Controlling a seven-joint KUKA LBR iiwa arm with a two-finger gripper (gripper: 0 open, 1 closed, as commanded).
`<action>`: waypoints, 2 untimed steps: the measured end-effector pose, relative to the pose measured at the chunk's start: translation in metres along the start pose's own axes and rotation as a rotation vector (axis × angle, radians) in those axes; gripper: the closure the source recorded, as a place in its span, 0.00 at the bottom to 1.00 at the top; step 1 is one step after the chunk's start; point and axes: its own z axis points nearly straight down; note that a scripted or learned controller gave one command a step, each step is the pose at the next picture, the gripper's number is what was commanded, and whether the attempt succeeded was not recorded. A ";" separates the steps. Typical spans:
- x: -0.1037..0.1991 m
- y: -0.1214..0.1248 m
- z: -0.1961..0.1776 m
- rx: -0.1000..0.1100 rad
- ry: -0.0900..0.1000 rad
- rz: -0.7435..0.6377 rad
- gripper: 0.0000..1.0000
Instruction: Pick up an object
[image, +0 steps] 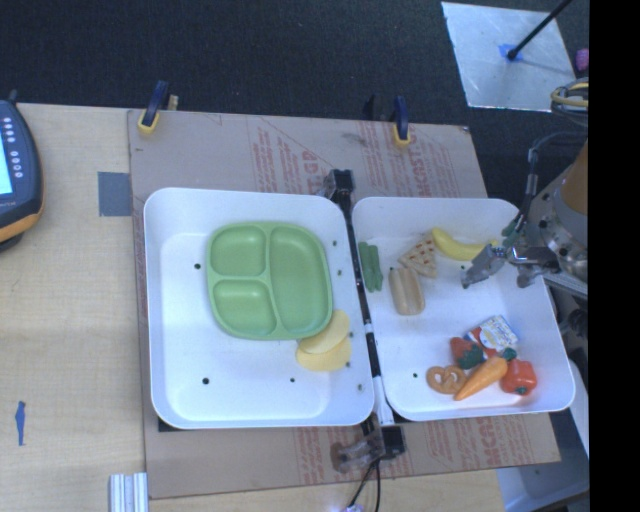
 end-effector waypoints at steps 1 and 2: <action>0.012 -0.034 0.114 -0.007 -0.007 -0.001 0.00; 0.023 -0.068 0.107 -0.017 -0.008 -0.002 0.00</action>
